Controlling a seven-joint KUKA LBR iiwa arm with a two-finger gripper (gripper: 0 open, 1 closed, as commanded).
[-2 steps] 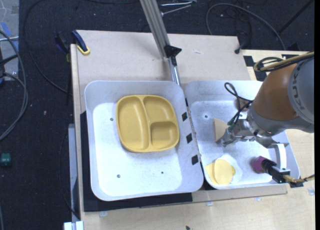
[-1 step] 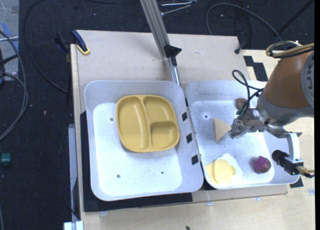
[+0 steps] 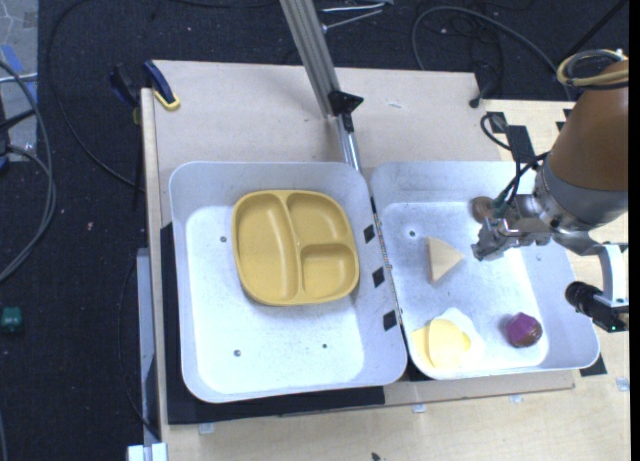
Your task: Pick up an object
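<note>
No writing is legible on anything here. Well to the jaws' left, a yellow divided plate (image 3: 296, 247) fills the left bin (image 3: 205, 349). The gripper (image 3: 492, 239), whether spread or pressed together I cannot tell, hovers in the right bin (image 3: 560, 349) just right of a pale wedge (image 3: 442, 258), with a yellow piece (image 3: 446, 340) and a purple ball (image 3: 522, 329) below.

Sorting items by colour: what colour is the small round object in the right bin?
Purple, judging by the camera view: the small round object lies near the right bin's front corner.

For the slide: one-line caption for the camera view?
Gripper hovers beside a cheese wedge in the right bin; yellow divided plate fills the left.
</note>
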